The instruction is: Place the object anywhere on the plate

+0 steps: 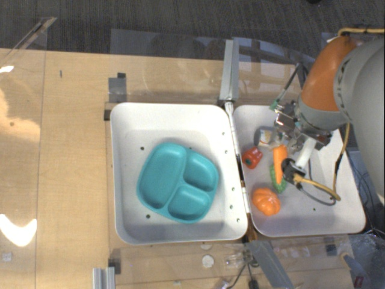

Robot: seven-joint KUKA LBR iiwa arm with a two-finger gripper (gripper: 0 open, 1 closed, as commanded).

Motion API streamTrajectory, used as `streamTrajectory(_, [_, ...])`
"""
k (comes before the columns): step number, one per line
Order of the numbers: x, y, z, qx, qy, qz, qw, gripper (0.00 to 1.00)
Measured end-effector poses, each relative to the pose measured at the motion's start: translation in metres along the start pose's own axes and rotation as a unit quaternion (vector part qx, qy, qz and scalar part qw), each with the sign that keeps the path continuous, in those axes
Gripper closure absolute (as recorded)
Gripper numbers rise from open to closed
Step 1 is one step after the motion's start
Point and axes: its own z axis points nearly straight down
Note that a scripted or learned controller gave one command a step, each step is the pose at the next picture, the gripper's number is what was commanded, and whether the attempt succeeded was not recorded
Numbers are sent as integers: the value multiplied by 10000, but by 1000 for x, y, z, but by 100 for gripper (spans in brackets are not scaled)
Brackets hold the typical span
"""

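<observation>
A teal divided plate (178,181) lies in the left white bin (126,131). In the right bin (337,215) are a small red pepper (252,156), a carrot (279,163) with a green top, and a round orange fruit (266,201). My gripper (267,138) hangs low over the upper left of the right bin, just above the carrot and up and right of the red pepper. Nothing is visibly held in it.
A metal divider (228,71) runs between the two bins at the back. The grey arm with its orange band (325,83) reaches in from the right over the right bin. Wooden bench surface stretches to the left.
</observation>
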Motion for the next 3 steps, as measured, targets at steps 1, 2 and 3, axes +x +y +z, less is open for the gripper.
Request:
streamTrajectory(1, [49, -86, -39, -15, 17, -562, 9984, 100])
streamTrajectory(2, [127, -106, 0, 14, 5, -460, 9989, 100])
streamTrajectory(3, [127, -106, 0, 12, 6, -460, 9989, 0])
